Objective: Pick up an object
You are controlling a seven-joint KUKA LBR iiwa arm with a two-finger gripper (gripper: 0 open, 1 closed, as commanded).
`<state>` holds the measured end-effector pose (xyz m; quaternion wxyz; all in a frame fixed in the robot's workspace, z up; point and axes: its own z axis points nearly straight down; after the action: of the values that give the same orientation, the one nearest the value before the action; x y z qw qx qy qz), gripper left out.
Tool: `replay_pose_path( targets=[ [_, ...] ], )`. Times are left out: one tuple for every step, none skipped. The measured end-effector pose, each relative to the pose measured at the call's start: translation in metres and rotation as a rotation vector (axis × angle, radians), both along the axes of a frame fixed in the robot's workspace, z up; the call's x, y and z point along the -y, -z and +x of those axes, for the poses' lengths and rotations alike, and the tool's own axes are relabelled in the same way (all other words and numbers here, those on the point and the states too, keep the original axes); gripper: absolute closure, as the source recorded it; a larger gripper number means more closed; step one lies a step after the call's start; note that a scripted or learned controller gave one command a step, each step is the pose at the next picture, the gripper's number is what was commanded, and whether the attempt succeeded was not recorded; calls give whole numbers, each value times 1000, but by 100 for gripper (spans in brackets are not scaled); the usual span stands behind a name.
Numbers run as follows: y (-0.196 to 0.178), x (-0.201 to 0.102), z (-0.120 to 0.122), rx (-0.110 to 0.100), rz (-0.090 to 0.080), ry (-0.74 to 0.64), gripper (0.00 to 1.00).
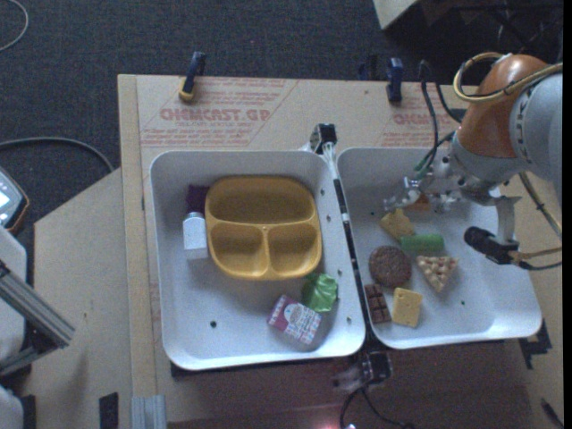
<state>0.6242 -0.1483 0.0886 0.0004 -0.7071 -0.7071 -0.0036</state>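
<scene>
My gripper [414, 192] hangs low over the back of the right bin [500, 307], on the grey arm with the orange band [500, 105]. Right below it lies a small orange piece [422, 204], partly hidden by the gripper. Just in front of that sit a yellow wedge [397, 224] and a green block [422, 243]. Further forward are a brown cookie [390, 265], a pizza slice [437, 271], a chocolate bar [377, 303] and a cheese cube [407, 307].
The left bin [170, 239] holds a yellow divided tray [263, 227], a white bottle [195, 236], a dark purple item [197, 195], a green packet [320, 290] and a pink carton [296, 321]. A black cylinder [487, 244] sticks out beside the arm over the right bin.
</scene>
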Motion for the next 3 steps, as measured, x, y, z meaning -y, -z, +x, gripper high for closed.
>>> replay_pose_path(
  targets=[
    [-16, 1, 3, 12, -4, -1, 100],
    [-64, -6, -1, 0, -7, -1, 100],
    [-115, -10, -8, 3, -8, -1, 100]
  ],
)
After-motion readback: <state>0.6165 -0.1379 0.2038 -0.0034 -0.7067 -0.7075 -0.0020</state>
